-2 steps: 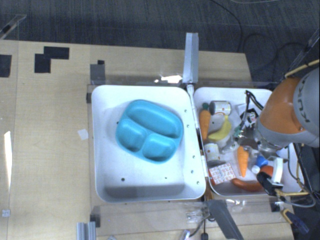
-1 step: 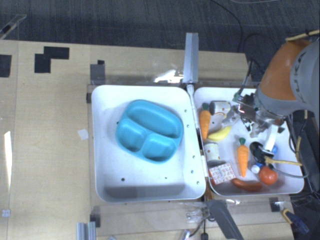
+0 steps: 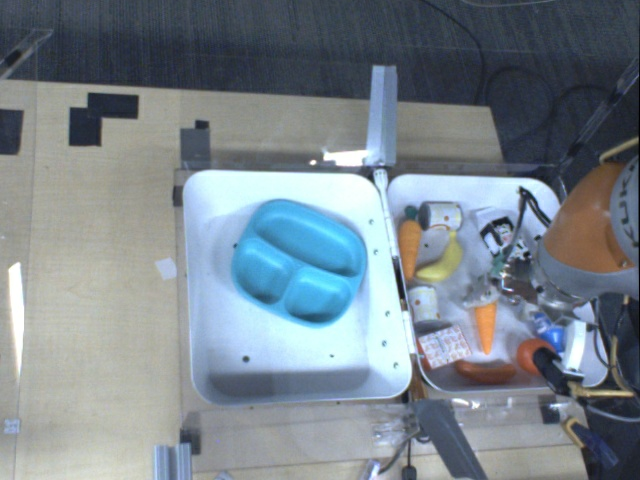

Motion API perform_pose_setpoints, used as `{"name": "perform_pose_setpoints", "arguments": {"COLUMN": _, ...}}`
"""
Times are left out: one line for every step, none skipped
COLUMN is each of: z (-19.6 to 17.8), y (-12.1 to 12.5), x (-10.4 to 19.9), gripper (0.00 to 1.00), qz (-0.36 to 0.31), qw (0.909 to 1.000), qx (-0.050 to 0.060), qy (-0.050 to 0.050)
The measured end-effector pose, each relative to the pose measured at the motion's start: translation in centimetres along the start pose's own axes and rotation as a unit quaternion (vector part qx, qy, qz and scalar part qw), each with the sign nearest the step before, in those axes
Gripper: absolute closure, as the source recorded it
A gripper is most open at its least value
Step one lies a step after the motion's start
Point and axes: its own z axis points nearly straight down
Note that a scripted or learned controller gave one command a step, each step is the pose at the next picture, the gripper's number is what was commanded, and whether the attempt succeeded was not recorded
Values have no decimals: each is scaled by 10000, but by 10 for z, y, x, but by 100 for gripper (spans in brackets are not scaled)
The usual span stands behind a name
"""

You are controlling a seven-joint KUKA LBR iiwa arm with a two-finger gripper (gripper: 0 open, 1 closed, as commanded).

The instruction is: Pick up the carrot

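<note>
- Overhead slanted view of a bench w/ two shallow white plastic bins sitting side by side: left bin (image 3: 215,363) and right bin (image 3: 470,182).
- Left bin is holding a blue three-compartment plastic plate (image 3: 297,260), lying roughly in the middle.
- Right bin is crowded w/ small toy food & bits.
- Two carrot-like items are lying there: a short orange cone-shaped carrot (image 3: 484,325) near the bin's middle, tip pointing toward the near edge, and a longer orange carrot (image 3: 409,247) along the left wall, just beside a yellow banana (image 3: 445,258).
- Also in the right bin: a red sausage-shaped piece (image 3: 487,372) at the near edge and a red-and-white checked packet (image 3: 443,347) just left of the cone carrot.
- Grey arm w/ orange band (image 3: 590,230) is reaching in from the right; its two-finger gripper (image 3: 507,277) is hovering over the bin's middle, just far-right of the cone carrot's wide end.
- Gripper detail is too cluttered to read: can't tell how wide it's set, and nothing is visibly held.
- Judgement: the approach step is under way; the carrot isn't picked yet.
- To do it well: centre over the cone carrot's thick end, straddle it across its width, and descend straight, avoiding the packet & sausage close by.
</note>
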Motion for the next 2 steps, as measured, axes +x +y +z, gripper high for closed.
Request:
{"name": "perform_pose_setpoints", "arguments": {"z": -12, "y": 3, "x": 2, "gripper": 100, "qz": -18, "qw": 10000, "qx": -36, "qy": 10}}
{"name": "perform_pose_setpoints", "arguments": {"z": -63, "y": -11, "x": 60, "gripper": 100, "qz": 539, "qw": 9985, "qx": 42, "qy": -1}}
